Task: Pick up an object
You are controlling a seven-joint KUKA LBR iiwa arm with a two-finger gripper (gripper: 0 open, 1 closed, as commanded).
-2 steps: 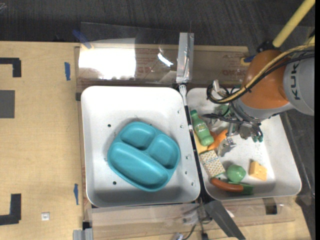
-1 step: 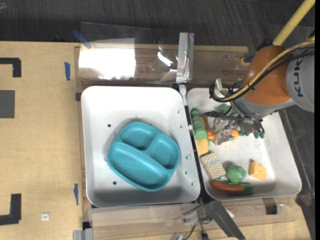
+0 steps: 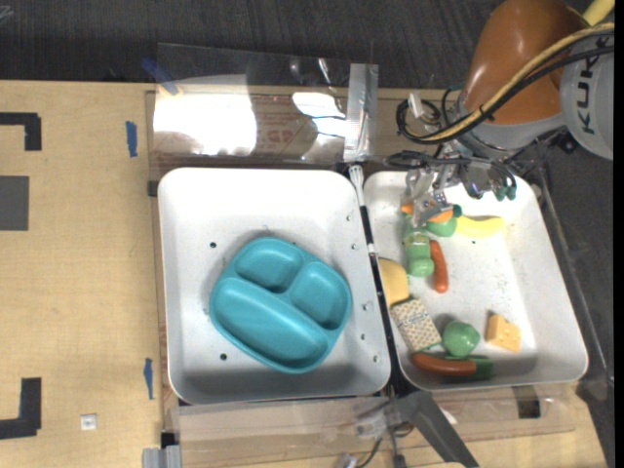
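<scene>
My gripper [image 3: 426,206] hangs low over the far left part of the right bin [image 3: 546,261], right above a cluster of toy food. Under it lie an orange piece [image 3: 444,227], a green vegetable [image 3: 419,253] and a red sausage [image 3: 439,267]. A yellow banana [image 3: 480,227] lies just to the right of the gripper. Nearer the front of that bin sit a yellow wedge [image 3: 394,283], a checkered cracker [image 3: 416,324], a green ball [image 3: 460,338], a cheese piece [image 3: 504,332] and a red chili [image 3: 444,364].
The left bin [image 3: 195,213] holds a teal divided plate [image 3: 281,302]. A clear plastic panel [image 3: 263,115] stands behind the bins. The arm's orange band [image 3: 517,47] and its cables [image 3: 458,125] loom over the right bin's far edge.
</scene>
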